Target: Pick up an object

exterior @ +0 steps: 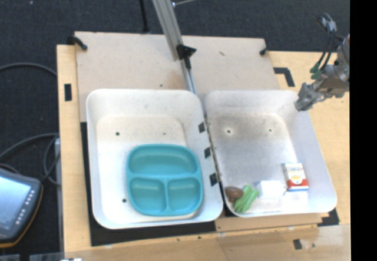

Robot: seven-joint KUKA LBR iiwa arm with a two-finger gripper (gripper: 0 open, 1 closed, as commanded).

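Nearest the camera, the left bin (100,136) holds a teal divided plate (165,179) with three compartments, lying flat toward the bin's near edge. Beside it, in the right bin (306,136), the loose objects cluster along the near wall: a small brown rounded item (234,192) sits in the near-left corner, touching a green item (248,198) that lies at a slant just to its right. A small white block (271,188) is next along (edges washed out against the bin, hard to read). A small carton with a red-orange face (295,177) rests a little farther back, near the right wall. The middle of this bin shows dark scuffing.

Farther back and to the right, the gripper (306,99) hangs over the right bin's far-right corner, well apart from all the objects. Nothing is visible between its tips; whether it is parted or closed cannot be made out from here.

Farthest, an aluminium rail (165,9) slants across the bench (147,59) toward the gap between the bins.
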